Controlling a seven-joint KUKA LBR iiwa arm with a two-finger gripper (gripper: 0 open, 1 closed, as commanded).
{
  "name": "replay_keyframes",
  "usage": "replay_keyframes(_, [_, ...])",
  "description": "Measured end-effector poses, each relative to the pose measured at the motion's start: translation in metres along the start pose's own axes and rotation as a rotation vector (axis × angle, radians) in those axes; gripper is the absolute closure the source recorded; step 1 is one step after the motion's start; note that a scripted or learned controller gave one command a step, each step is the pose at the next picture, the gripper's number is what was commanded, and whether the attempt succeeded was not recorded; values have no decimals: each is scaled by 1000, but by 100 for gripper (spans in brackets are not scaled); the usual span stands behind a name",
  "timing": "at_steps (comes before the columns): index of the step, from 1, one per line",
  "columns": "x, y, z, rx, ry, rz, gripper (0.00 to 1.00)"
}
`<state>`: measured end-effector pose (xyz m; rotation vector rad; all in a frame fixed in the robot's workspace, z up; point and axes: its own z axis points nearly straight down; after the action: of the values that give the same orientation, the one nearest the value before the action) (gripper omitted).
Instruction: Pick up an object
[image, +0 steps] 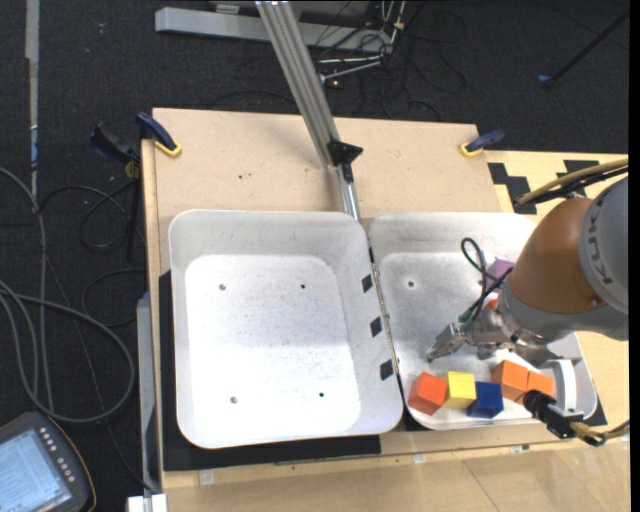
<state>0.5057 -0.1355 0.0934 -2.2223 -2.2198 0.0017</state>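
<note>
Orange block (429, 391), yellow block (461, 386), blue block (487, 399) in right bin (420, 252).

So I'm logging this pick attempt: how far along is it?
Early. Done: the arm has reached into the right bin, with the gripper low above the blocks. In hand: nothing visibly between its fingers. Left: the orange block, yellow block, blue block and a second orange block lie on the bin floor along its near edge; one has to be grasped and lifted.

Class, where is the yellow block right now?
The yellow block lies in the right bin, near its front edge, between an orange block and a blue block.
</note>
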Motion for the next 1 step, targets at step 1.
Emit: replay_keyframes(1, [0, 1, -12, -4, 0, 0, 100])
